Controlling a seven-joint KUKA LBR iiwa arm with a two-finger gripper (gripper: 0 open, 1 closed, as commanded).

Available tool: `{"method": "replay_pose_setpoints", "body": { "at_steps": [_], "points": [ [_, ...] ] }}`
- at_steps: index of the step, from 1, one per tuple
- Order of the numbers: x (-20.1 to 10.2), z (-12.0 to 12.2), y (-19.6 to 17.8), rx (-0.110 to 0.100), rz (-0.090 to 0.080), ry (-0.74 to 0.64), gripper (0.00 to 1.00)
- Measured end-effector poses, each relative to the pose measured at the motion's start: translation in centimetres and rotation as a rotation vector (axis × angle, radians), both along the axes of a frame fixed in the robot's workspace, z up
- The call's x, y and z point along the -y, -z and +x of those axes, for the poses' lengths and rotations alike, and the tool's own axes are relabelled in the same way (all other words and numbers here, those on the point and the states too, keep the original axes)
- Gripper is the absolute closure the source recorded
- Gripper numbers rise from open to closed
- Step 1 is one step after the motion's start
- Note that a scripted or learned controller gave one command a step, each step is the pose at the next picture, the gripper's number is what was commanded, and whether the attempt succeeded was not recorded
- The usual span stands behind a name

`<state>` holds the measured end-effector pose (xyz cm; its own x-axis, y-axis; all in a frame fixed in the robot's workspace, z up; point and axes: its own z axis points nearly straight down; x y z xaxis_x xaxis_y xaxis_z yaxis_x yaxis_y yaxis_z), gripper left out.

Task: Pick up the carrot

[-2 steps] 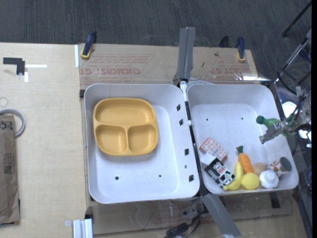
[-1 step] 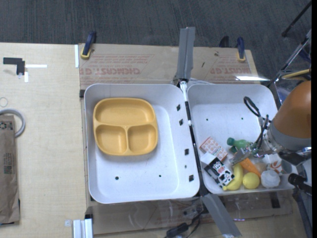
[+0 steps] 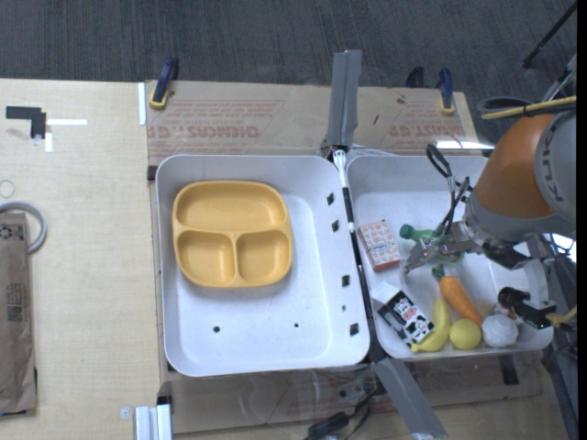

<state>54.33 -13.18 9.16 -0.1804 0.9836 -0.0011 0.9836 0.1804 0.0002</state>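
- Two shallow white bins sit side by side on the bench, the left bin [image 3: 183, 337] and the right bin [image 3: 367, 177], meeting along a central divider.
- The left bin holds a yellow divided plate [image 3: 233, 234] with three compartments, one long one at the top and two smaller ones below; it lies in the upper left part of the bin.
- The right bin holds the smaller items, gathered toward its middle and lower end.
- The carrot [image 3: 459, 299] lies in the right bin, orange, slanting from upper left to lower right, just below the gripper's fingertips.
- A banana [image 3: 435, 330] lies just left of the carrot's lower part, and a lemon [image 3: 465, 335] sits at the carrot's lower tip, touching or nearly touching the banana.
- A white ball-like object [image 3: 500, 331] rests just right of the lemon.
- A small black and white carton [image 3: 405, 315] lies left of the banana.
- A pink and white box [image 3: 377, 245] lies near the divider, above the carton.
- A green object [image 3: 415, 234] lies beside the gripper, partly hidden by it.
- The gripper [image 3: 438, 255] reaches in from the right and sits low in the right bin, just above the carrot's upper end; I cannot tell whether it is spread or closed, and nothing can be seen gripped.
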Motion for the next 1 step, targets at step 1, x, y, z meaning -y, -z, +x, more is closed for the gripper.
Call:
{"method": "replay_pose_setpoints", "body": {
  "at_steps": [1],
  "points": [
    [2.32, -6.62, -0.01, -0.001, 0.001, 0.202, 0.0]
  ]
}}
